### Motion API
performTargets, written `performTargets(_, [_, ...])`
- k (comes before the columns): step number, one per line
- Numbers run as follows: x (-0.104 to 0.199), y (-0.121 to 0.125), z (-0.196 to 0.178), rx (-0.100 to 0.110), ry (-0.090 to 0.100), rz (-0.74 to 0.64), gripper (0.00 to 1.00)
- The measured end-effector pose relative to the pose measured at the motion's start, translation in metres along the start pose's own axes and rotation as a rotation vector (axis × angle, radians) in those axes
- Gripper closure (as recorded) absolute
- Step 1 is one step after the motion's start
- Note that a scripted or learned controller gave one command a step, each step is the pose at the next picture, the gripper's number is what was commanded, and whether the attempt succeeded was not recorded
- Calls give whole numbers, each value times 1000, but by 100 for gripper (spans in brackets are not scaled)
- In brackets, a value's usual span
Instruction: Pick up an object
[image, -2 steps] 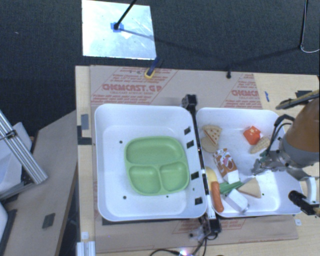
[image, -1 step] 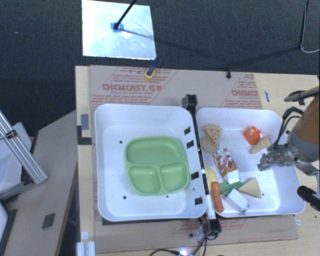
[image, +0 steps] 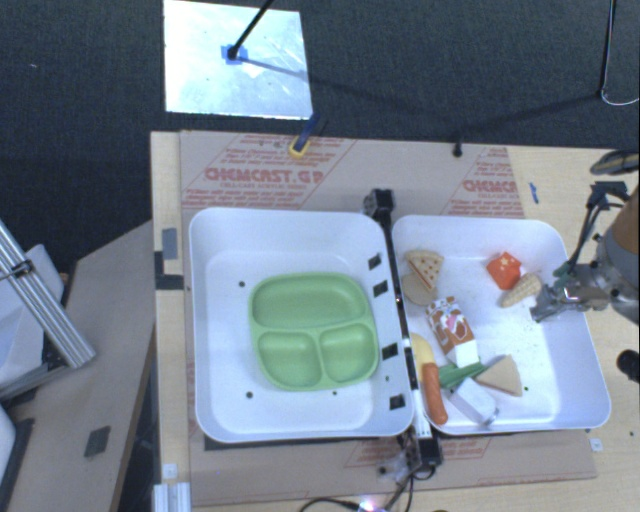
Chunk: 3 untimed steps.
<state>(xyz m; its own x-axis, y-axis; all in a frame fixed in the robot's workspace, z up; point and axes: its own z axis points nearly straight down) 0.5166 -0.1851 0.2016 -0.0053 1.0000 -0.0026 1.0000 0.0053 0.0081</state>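
The right bin (image: 575, 385) holds several toy foods. A red block (image: 504, 270) and a tan bread-like piece (image: 520, 290) lie at its far right. A sandwich wedge (image: 426, 268) rests over a brown disc (image: 414, 289) at the far left. A red-and-white carton (image: 452, 327) sits mid-bin. A tan wedge (image: 503, 376), a white block (image: 474, 399), a green piece (image: 460, 373), a carrot (image: 434, 393) and a yellow piece (image: 422, 349) crowd the near side. My gripper (image: 556, 299) hangs low at the bin's right side, just right of the tan bread-like piece, holding nothing I can see.
The left bin (image: 215, 250) carries a green divided plate (image: 310, 330). A black divider (image: 392, 300) with clips runs between the bins. Cardboard (image: 260, 170) lies under both bins. A metal frame (image: 40, 310) stands at the far left.
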Motion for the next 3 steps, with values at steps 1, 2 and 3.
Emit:
performTargets(1, [0, 2, -24, 3, 1, 0, 100])
performTargets(2, [54, 21, -34, 4, 4, -5, 100])
performTargets(3, [109, 34, -23, 7, 5, -5, 100])
